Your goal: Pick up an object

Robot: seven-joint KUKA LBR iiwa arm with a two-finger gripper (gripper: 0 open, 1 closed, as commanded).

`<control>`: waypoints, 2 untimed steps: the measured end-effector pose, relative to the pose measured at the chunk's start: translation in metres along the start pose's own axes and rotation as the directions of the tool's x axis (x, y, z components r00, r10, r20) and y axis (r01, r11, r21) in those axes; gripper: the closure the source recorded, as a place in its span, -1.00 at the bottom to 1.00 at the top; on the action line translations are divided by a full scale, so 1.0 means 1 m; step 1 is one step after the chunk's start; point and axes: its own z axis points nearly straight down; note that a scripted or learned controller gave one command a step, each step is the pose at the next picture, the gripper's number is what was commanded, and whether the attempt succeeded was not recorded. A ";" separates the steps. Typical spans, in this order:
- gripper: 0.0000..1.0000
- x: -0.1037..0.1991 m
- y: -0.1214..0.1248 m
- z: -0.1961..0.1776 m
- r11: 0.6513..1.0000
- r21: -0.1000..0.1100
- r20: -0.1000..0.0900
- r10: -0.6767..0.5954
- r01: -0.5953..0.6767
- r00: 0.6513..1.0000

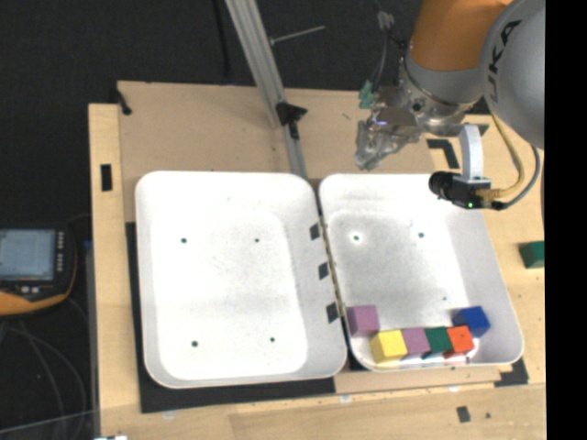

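Observation:
Several small blocks lie along the near edge of the right bin [477, 246]: a purple block [363, 318], a yellow block [388, 345], a second purple block [415, 340], a green block [437, 339], an orange block [459, 340] and a blue block [471, 319]. My gripper [371, 154] hangs above the far left corner of the right bin, well away from the blocks. I see nothing between its fingers.
The left bin [229, 273] sits beside the right one. A slanted metal rail [261, 62] crosses behind the bins. A green object [532, 254] lies on the bench at the right. A grey device [32, 259] sits off the bench at left.

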 end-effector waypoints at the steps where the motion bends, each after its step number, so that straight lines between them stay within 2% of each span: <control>1: 1.00 0.010 -0.042 0.040 1.000 0.002 0.002 0.007 -0.007 1.000; 2: 1.00 0.081 -0.076 0.035 1.000 -0.003 -0.001 0.000 0.000 1.000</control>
